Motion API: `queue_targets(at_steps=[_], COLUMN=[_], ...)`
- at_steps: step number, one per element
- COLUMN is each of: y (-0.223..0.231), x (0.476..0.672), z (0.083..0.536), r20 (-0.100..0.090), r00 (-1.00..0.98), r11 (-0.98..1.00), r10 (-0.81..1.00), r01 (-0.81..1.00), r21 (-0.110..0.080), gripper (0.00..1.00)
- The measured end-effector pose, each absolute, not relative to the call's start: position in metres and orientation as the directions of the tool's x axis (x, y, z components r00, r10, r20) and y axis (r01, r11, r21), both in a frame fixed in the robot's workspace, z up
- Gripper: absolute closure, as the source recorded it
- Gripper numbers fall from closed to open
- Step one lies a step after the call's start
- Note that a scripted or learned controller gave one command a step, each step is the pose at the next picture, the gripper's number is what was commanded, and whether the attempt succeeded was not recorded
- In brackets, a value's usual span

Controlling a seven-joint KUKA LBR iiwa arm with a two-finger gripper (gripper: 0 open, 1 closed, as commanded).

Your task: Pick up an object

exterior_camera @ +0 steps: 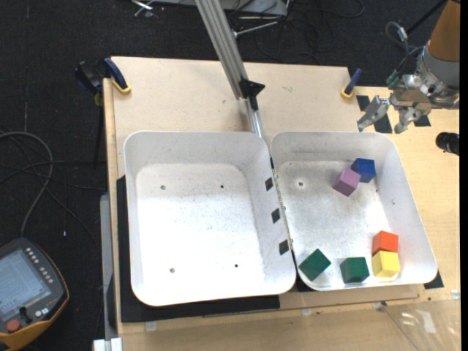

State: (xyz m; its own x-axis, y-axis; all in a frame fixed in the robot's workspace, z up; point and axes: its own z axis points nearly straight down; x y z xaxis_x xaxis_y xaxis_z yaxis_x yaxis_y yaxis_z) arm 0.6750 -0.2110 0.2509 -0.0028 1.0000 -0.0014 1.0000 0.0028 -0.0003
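my end effector (386,120) hangs open and holding nothing, above the far rim of the right bin (418,218).
the blue cube (363,168) touches the purple cube (346,181) near the bin's far side; two green cubes (315,264) (355,270), a yellow cube (386,264) and an orange cube (385,241) lie along its near edge.

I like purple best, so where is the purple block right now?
The purple block lies in the right bin, toward its far end, touching the blue block just beyond it.
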Motion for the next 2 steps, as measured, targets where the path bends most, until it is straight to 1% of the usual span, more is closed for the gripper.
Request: queue_targets(at_steps=[1,2], y=[-0.206,-0.200], x=[0.648,0.632], z=[0.127,0.118], r20=[-0.006,-0.010], r00=[0.000,-0.004], r11=[0.000,0.004], r10=[1.000,1.000], r01=[1.000,1.000], r21=[0.007,0.024], gripper=[0.00,0.00])
